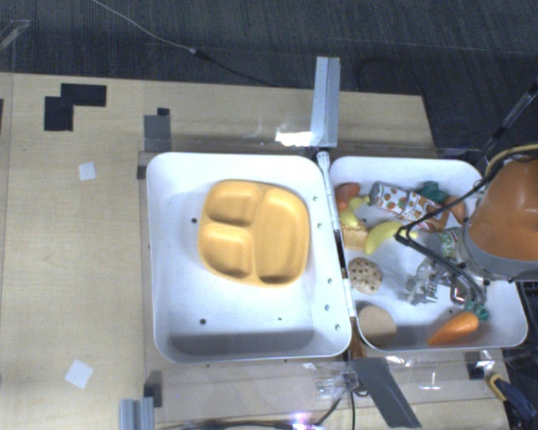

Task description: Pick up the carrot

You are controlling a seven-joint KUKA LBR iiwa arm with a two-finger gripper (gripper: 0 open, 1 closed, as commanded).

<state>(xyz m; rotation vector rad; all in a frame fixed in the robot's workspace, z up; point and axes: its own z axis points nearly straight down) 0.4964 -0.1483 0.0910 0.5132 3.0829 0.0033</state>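
The carrot (455, 327) is orange with a green top and lies near the front right corner of the right bin (511, 330). My gripper (423, 285) hangs low over the middle of that bin, up and to the left of the carrot, apart from it. The arm's orange band (518, 213) looms over the bin's right side and hides what lies beneath it.
The right bin also holds a cookie (365, 275), a tan round piece (375, 319), a yellow banana (383, 234), a patterned packet (403, 202) and other small food toys along its back. The left bin (170, 312) holds a yellow divided plate (254, 232).
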